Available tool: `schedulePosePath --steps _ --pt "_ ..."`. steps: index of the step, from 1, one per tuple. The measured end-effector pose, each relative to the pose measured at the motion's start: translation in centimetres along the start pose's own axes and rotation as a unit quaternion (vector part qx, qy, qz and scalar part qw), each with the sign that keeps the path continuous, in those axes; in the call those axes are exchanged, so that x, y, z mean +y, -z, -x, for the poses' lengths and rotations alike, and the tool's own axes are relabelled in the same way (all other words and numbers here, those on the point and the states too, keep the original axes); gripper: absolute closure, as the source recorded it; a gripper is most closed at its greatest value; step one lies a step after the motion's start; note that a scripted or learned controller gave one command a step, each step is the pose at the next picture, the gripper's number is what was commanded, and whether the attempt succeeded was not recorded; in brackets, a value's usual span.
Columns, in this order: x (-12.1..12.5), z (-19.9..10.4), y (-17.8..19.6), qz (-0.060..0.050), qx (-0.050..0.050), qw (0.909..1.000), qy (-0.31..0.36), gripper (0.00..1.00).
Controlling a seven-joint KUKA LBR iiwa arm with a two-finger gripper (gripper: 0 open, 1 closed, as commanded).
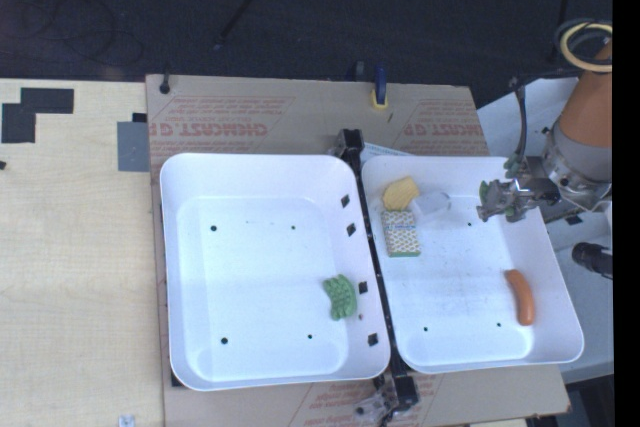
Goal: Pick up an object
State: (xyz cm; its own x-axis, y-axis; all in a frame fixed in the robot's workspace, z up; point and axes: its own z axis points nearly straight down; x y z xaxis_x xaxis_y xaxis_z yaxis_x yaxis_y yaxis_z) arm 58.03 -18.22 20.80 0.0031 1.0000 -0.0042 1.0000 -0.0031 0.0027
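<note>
The right bin (470, 355) held an orange sausage (519, 296) nearest, then a patterned sponge (401, 233) and a yellow lump (401, 193). The left bin (200, 215) held a green toy (340, 296). The tool (497, 199) hovered over the right bin's far edge; its opening couldn't be told.

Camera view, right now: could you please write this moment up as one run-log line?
end effector: over right bin, upper right, nothing seen held | right bin: yellow piece, patterned sponge, sausage | left bin: green toy
</note>
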Motion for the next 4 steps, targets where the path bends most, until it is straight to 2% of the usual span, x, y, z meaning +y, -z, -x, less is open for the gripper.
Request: schedulePosePath --steps 1,2,3,4 --pt "-2.9 -4.9 -1.7 -0.005 0.003 1.0 0.002 1.0" --pt "4.7 2.5 6.3 0.004 -0.001 1.0 0.003 1.0" --pt "4.0 3.1 7.5 -0.001 0.001 1.0 0.002 1.0" --pt "2.2 0.2 6.3 -0.004 0.003 1.0 0.002 1.0"
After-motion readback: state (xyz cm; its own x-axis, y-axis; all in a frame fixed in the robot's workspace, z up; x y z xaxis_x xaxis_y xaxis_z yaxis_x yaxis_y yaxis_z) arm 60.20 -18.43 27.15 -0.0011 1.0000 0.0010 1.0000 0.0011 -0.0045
